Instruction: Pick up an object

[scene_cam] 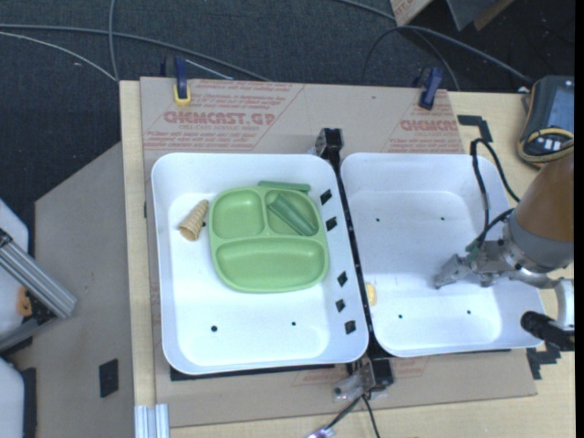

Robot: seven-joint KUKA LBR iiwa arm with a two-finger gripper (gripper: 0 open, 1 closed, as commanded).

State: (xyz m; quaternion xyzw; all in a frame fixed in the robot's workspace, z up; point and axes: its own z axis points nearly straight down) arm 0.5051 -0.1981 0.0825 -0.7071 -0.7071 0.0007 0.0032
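Though small beside the plate, shows plainly: tan ribbed wafer-like cone (192,220), lying flat on the floor of the left shallow white bin (255,327). Sits just left of a light green three-compartment plastic plate (269,267), close to its rim. Lies with long axis at a slant, lower left to upper right. Points narrower end up toward the bin's far wall, broader end down toward the near side. Well apart, over the right shallow white bin (411,336), hangs the grey two-finger gripper (449,276), aimed left. Cannot tell whether spread or closed.
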